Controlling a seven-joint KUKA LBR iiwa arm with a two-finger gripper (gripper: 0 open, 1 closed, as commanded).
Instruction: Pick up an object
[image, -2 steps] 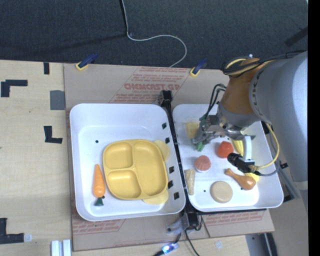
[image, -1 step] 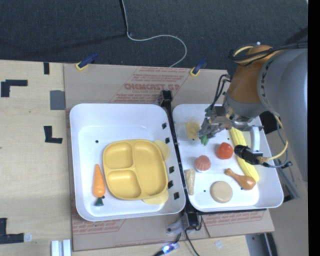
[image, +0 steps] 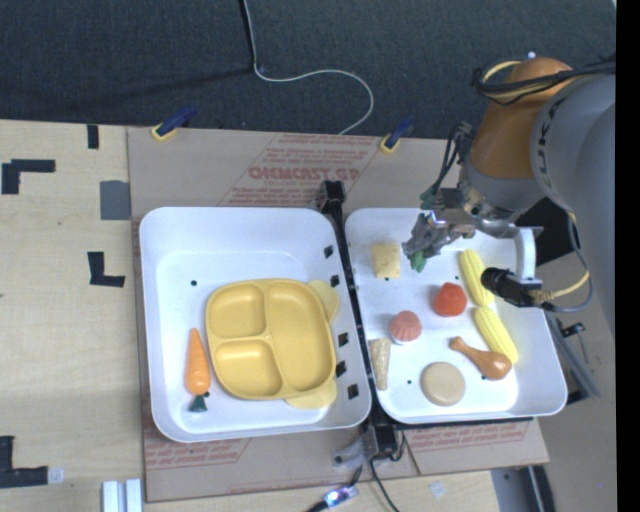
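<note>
Bottom edge: a dark cable connector (image: 365, 445) at the seam between the two bins, nearest the lens

Right bin (image: 530, 405): round tan biscuit (image: 443, 382) at the near side, drumstick (image: 481, 357) just right of it, thick end to the right. Corn cob (image: 486, 302) long axis runs far-left to near-right along the bin's right side. Red tomato (image: 451, 299) beside it, pink shell (image: 405, 326) further left, pale wedge (image: 379, 361) by the left wall, yellow cheese block (image: 386, 259) toward the far side

Gripper (image: 420, 252) over the far part of the right bin, tips near the cheese block; a green bit at the tips, too small to identify. Finger spread: cannot tell

Left bin (image: 160, 240): yellow divided plate (image: 270, 335), carrot (image: 197, 364) to its left, green end nearest the camera
</note>
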